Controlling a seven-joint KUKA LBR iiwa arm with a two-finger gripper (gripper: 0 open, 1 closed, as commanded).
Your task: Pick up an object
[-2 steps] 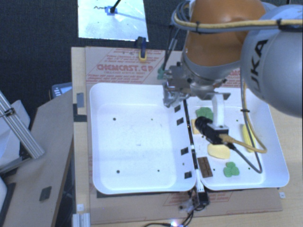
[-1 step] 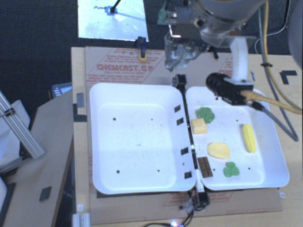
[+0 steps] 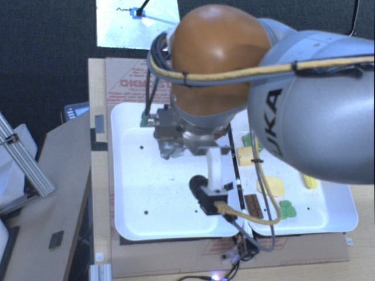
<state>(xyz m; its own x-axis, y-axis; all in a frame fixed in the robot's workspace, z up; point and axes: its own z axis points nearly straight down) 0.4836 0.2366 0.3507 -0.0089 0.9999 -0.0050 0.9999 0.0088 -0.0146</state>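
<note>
**A:** What does the bulky grey arm with the orange band (image 3: 217, 57) hide?

**B:** Much of both bins. Its hand (image 3: 169, 148) hangs over the shallow bare white bin (image 3: 140, 180). Whether that hand is released or clenched cannot be told.

**A:** And the things to pick?

**B:** They lie to the right of the hand in view, well apart from it, in the second white bin (image 3: 343, 215). There is a flat yellow oval piece (image 3: 274, 187), a brown ribbed block (image 3: 254, 205) and a small green leafy piece (image 3: 287, 209). The arm half covers other yellow and green bits.

**A:** How would they handle?

**B:** They are probably light, stiff toys. The flat ones sit low, so the block's long sides look like the surest hold.
</note>
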